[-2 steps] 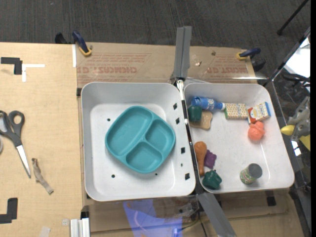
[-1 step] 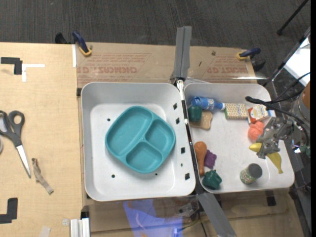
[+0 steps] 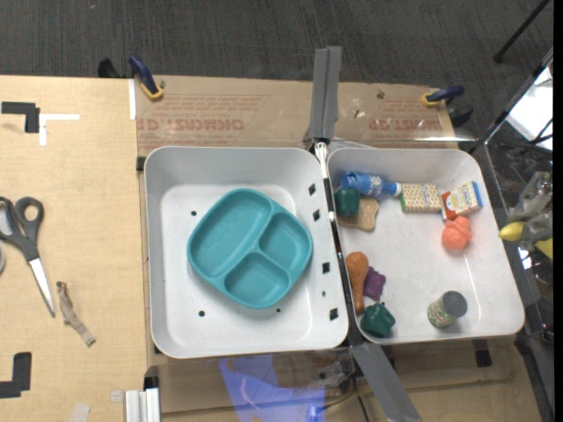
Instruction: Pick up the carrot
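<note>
We see the carrot [image 3: 356,275] lying against the left wall of the right bin [image 3: 493,262], just beside a purple toy [image 3: 376,283] and above a green pepper [image 3: 379,320]. The claw's state we cannot tell.

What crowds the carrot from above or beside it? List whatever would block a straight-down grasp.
Nothing visible lies on top of the carrot. It rests along the left wall of the right bin. A purple piece touches its right side, and a dark green piece sits at its lower end. Those two and the wall likely crowd finger room.
</note>
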Action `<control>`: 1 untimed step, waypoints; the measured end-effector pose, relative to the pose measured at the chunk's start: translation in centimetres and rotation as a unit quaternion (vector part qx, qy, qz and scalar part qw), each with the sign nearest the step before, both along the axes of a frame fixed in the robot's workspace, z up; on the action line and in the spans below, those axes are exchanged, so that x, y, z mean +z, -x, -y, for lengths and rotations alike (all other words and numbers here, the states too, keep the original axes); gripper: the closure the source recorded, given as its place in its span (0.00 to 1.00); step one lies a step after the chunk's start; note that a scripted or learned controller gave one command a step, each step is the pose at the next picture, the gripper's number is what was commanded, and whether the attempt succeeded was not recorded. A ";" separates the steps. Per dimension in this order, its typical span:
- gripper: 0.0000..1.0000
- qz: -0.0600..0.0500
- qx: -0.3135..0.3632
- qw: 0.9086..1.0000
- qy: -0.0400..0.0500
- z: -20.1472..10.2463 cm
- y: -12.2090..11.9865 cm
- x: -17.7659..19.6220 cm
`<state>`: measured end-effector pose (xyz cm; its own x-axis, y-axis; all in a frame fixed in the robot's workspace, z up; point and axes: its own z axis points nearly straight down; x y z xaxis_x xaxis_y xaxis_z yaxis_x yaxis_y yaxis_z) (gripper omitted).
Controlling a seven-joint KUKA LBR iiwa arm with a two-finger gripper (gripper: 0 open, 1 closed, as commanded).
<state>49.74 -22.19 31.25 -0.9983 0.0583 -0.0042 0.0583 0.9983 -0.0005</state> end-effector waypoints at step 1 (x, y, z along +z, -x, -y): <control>1.00 -0.001 -0.049 0.999 -0.001 -5.7 1.9 -8.1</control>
